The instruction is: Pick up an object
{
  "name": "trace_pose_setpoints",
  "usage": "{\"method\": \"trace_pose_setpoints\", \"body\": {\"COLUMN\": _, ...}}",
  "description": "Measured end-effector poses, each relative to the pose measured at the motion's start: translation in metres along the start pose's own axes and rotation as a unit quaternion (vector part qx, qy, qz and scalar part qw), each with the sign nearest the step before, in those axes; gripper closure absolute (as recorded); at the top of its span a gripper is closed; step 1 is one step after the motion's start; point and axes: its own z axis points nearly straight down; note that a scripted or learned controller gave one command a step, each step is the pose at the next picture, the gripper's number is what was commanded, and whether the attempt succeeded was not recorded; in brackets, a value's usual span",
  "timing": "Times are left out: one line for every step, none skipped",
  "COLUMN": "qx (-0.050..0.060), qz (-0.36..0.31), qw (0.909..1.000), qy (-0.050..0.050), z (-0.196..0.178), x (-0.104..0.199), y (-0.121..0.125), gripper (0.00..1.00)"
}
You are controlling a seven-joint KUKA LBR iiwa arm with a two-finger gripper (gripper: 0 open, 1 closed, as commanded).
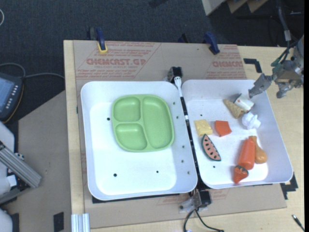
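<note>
Nearest you: the red toy pepper (240, 173) lies at the front edge of the right bin (277, 170), touching the low end of the toy carrot (246, 152).
Beside it: a small orange-tan piece (260, 154) rests against the carrot's right side.
Mid-bin: watermelon slice (210, 147), yellow cracker-like block (203, 127) and orange cube (222, 128) sit near one another, apart from the carrot.
Far corner: a tan wedge (233, 108) with a white piece (244, 102) on it, and a crumpled white lump (250, 121) just below.
Arm: the gripper (257, 87) hangs over that corner; you cannot tell how its jaws stand.
Likely target: the white piece, right under the tip.
Handling: probably light, hard plastic, smooth; take it across its narrow width, or it may skate off the wedge.
Left bin: holds the green divided plate (143, 123).
</note>
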Motion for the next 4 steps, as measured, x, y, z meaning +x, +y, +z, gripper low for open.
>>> {"method": "trace_pose_setpoints", "body": {"qx": -0.006, "qz": -0.001, "qw": 1.0, "qy": -0.001, "z": -0.007, "x": 0.0, "y": 0.002, "gripper": 0.0}}
{"method": "trace_pose_setpoints", "body": {"qx": -0.003, "qz": -0.002, "qw": 1.0, "qy": 0.0, "z": 0.049, "x": 0.007, "y": 0.01, "gripper": 0.0}}
{"method": "trace_pose_setpoints", "body": {"qx": -0.004, "qz": -0.002, "qw": 1.0, "qy": -0.001, "z": 0.095, "x": 0.013, "y": 0.005, "gripper": 0.0}}
{"method": "trace_pose_setpoints", "body": {"qx": -0.004, "qz": -0.001, "qw": 1.0, "qy": -0.001, "z": 0.137, "x": 0.013, "y": 0.006, "gripper": 0.0}}
